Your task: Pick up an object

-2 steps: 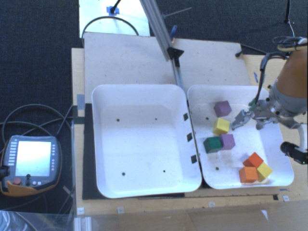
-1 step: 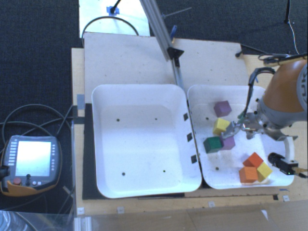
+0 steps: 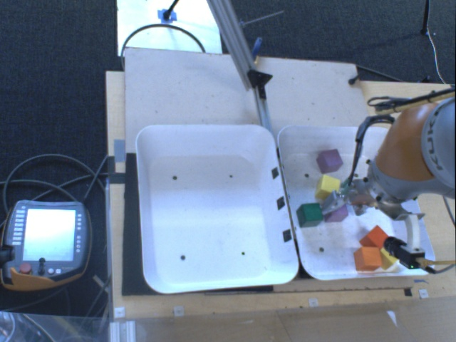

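Two white bins sit side by side on the tabletop (image 3: 328, 84). The left bin (image 3: 153, 212) carries no blocks; the right bin (image 3: 296, 144) holds all of them. The arm (image 3: 417, 152), grey with an orange band, reaches in from the right and is lowered over the right bin, its claw (image 3: 340, 201) down among a cluster of blocks near the bin's middle.

That cluster comprises a yellow block (image 3: 328, 186), a green block (image 3: 309, 214) to its lower left, and a small purple block (image 3: 338, 214) just beside the claw's tip. A larger purple block (image 3: 329, 160) lies apart, nearer the far wall. Two orange blocks (image 3: 369, 251) and a second yellow piece (image 3: 388, 259) lie toward the near right corner, partly under the wrist hardware.

The claw's opening cannot be read: its tip merges with the small purple and yellow blocks, and it cannot be told whether any block lies between its fingers.

Progress, as a judgement: the approach appears complete, with the claw at block level and touching or nearly touching the small purple block, the likely target. A confirmed grasp and a lift clear of the bin floor are not shown and remain to be done. Every block rests on the bin floor.

A pendant (image 3: 44, 244) lies on the floor to the left.
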`<state>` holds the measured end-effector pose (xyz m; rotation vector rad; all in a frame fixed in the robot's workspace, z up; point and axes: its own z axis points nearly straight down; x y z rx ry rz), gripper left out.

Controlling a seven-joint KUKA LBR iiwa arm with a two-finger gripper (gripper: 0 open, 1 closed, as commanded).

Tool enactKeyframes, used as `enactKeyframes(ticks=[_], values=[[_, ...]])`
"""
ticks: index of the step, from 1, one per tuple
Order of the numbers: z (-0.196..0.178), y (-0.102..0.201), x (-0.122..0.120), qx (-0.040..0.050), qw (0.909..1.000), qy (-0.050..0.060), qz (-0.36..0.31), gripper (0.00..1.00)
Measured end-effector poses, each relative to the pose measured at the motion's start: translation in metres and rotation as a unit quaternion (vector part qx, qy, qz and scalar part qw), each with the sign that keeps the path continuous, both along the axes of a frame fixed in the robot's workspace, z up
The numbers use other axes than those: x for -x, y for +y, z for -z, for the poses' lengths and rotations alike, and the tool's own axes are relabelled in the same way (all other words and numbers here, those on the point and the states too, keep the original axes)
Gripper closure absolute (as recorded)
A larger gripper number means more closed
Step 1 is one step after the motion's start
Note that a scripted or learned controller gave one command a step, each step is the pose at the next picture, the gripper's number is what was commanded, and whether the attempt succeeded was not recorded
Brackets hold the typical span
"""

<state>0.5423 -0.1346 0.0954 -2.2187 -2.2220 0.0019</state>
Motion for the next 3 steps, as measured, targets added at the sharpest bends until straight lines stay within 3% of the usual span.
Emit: enactKeyframes(ticks=[1, 3], values=[[-0.013, 0.0, -0.002, 0.0001, 1.0, -0.002, -0.001, 1.0], [-0.122, -0.017, -0.009, 0.0013, 1.0, -0.005, -0.001, 1.0]])
